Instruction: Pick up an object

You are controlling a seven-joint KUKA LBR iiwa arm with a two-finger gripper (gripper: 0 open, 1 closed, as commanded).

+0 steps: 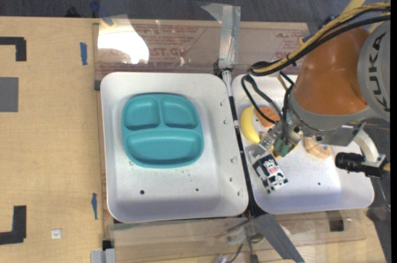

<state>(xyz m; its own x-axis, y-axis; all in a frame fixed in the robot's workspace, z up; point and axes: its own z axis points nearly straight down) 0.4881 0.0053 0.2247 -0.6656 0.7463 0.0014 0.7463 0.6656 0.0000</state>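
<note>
Overhead, the arm [338, 79] bends low into the right bin [322, 190], its fingers' state hidden.

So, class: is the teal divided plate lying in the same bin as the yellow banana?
No. The teal divided plate lies in the left bin, while the yellow banana lies in the right bin.
</note>
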